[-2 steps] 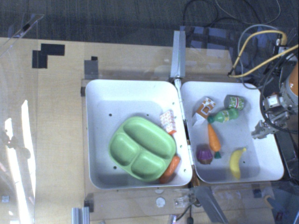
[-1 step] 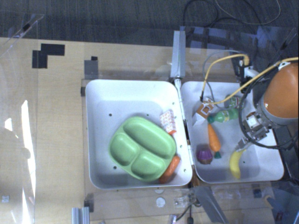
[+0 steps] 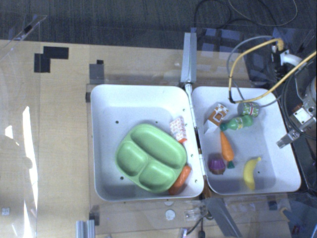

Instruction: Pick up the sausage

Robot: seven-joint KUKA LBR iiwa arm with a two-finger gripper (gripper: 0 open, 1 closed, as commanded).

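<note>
The gripper [image 3: 296,128] is seen at the right edge, over the right rim of the right bin [image 3: 277,185]. Whether it is open or closed cannot be told, and nothing is seen held in it.

Nearest to it in that bin, a banana [image 3: 251,171] is laid toward the near right corner. A carrot [image 3: 226,147] is placed near the middle, with a purple item [image 3: 217,164] just beside its near end. Farther back, a green bottle [image 3: 237,123] is laid on its side, with a can [image 3: 249,109] behind it and a small carton [image 3: 216,115] to its left.

The sausage [image 3: 179,180] is found in the left bin [image 3: 106,133], at the near right corner, partly tucked under the edge of a green divided plate [image 3: 151,157]. A red-and-white packet [image 3: 177,128] is set at the plate's far right edge.
</note>
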